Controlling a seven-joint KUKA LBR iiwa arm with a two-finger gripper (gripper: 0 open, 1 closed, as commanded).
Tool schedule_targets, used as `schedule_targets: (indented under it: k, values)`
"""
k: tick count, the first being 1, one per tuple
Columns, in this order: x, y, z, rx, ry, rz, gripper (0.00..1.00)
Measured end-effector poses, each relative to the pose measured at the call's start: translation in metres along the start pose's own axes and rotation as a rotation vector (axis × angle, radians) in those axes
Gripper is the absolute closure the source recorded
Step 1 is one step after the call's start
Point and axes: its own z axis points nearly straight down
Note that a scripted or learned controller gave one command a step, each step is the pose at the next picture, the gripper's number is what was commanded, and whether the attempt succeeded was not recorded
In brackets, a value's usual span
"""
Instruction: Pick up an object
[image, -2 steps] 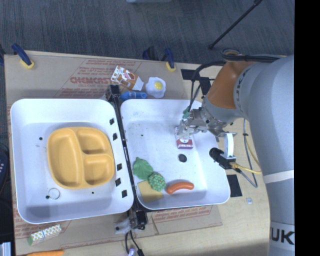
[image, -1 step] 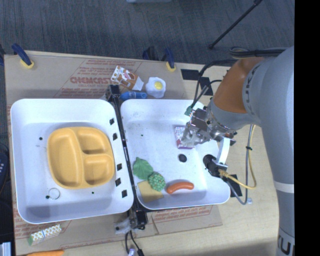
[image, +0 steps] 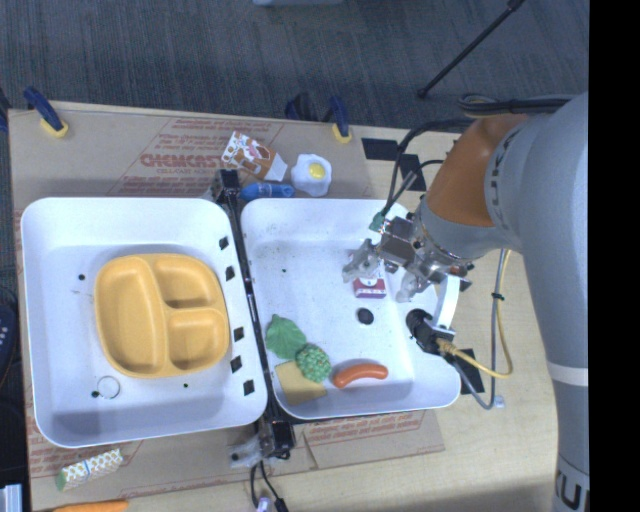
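My gripper (image: 382, 278) hangs over the middle of the right bin (image: 300, 235), open, with its fingers spread. A small red and white object (image: 370, 289) lies on the bin floor just under the gap, nearer the left finger (image: 356, 265); I cannot tell whether either finger touches it. Along the bin's front edge lie a green leafy piece (image: 284, 335), a green knobbly piece (image: 313, 362), a yellow block (image: 293, 383) and an orange-red sausage-shaped piece (image: 360, 373).
The left bin (image: 50, 240) holds a yellow divided tray (image: 165, 312). Beyond the bins on the cardboard sit a snack packet (image: 246, 153), a blue item (image: 265, 190) and a fried-egg toy (image: 312, 173). A dark spot (image: 365, 318) marks the right bin's floor.
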Motion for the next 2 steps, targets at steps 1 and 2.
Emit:
schedule_targets:
  k: [1, 2]
  values:
    - [-0.016, 0.052, 0.087, -0.01, 0.0, 0.01, 0.0]
    - [-0.016, 0.052, 0.077, -0.009, 0.001, 0.007, 1.0]
